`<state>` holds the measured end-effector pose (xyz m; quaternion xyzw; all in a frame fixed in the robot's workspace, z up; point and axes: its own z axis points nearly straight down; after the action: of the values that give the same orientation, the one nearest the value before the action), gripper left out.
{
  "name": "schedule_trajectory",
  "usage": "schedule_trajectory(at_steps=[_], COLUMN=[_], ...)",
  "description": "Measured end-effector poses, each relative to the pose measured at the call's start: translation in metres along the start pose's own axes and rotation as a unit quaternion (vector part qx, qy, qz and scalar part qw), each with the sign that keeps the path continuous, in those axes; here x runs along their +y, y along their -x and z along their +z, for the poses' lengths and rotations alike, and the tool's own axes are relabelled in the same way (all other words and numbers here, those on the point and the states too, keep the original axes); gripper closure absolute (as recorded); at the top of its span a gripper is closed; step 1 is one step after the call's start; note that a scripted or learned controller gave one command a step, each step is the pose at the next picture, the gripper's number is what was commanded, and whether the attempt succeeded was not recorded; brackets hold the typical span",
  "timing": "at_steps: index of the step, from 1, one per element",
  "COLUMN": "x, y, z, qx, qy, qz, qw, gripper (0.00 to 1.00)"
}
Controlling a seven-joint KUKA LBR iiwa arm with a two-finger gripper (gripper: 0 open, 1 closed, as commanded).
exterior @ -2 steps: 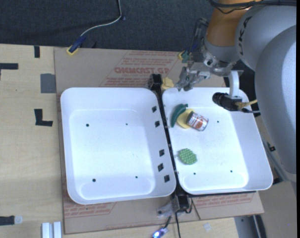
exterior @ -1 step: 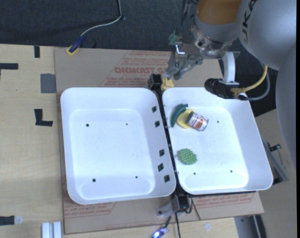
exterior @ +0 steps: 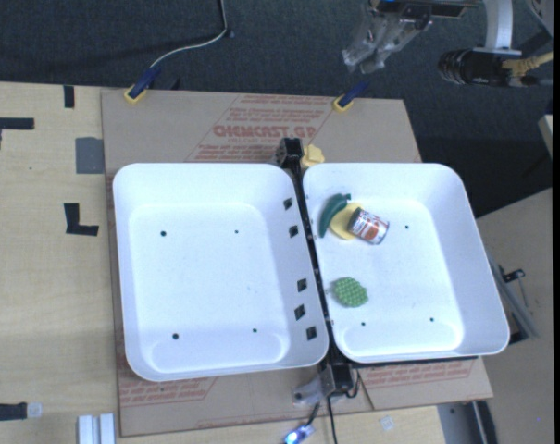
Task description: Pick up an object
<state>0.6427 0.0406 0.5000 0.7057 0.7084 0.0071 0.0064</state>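
In the right bin (exterior: 446,276) lie three small objects. A small can with a red and white label (exterior: 367,226) rests near the bin's upper left. A green curved piece (exterior: 332,212) touches the can's left side. A round green knobbly object (exterior: 350,292) sits lower down, near the divider. My gripper (exterior: 370,48) hangs high above the far edge of the bench, well behind the bins and apart from all objects. Nothing shows between its fingers.
The left bin (exterior: 205,276) sits beside the right one, joined by a black clip strip (exterior: 303,266). Both rest on a cardboard sheet (exterior: 261,128). A cable with a yellow and blue clamp (exterior: 143,85) lies at the back left.
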Motion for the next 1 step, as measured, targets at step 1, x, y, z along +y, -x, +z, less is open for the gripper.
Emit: schedule_trajectory(at_steps=[1], x=[-0.0710], y=[-0.0370], z=[0.0220], qx=[0.000], qy=[-0.011], qz=[-0.001], qw=[0.9999], gripper=[1.00])
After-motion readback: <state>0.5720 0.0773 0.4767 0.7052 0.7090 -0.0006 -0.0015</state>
